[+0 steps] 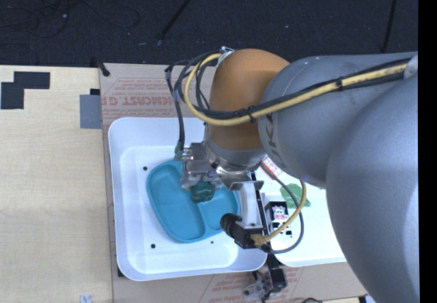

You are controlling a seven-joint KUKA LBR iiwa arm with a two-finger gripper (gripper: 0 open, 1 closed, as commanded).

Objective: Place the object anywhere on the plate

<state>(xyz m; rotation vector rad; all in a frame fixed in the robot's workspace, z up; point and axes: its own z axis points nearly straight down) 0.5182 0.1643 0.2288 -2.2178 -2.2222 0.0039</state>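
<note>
A blue oval plate (174, 207) lies in the left white bin (130, 158). The arm comes in from the right, its orange band above the wrist, and its gripper (201, 185) hangs over the plate's right upper part. A small dark green object (202, 192) sits at the gripper's tip, right above or on the plate. Whether the object is between the fingers or resting on the plate is hidden by the wrist.
The right bin (321, 243) is mostly covered by the arm; a green item (295, 192) and a small white card with dark marks (278, 213) show in it. Cables loop around the wrist. Cardboard lies under the bins, with light wood bench to the left.
</note>
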